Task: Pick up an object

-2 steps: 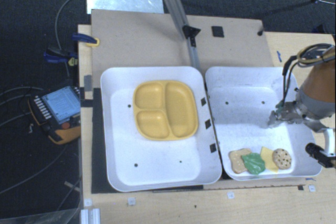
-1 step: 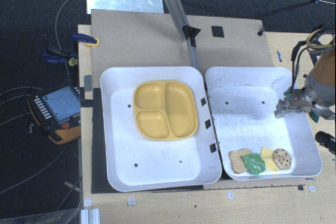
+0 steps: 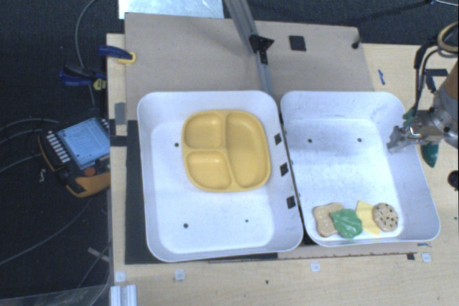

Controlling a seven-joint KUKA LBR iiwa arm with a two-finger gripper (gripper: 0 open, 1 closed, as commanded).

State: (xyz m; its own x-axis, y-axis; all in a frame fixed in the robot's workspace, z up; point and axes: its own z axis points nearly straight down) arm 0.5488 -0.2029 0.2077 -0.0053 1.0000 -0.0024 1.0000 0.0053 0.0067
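A robotics lab, this: a bench [image 3: 215, 46] on dark carpet, cables [image 3: 107, 3] looping loose at ten o'clock, clamps [image 3: 107, 64] gripping the bench edge, a control pendant [image 3: 77, 154] lying on the floor at nine o'clock.

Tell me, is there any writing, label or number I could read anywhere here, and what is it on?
None can be read.
The handheld device left of the bins has a lit blue screen, but anything on it is too small and blurred to make out.
The dark square tag on the brown board shows no legible marks.
The yellow plate, the toy foods and the white bins carry no visible text.
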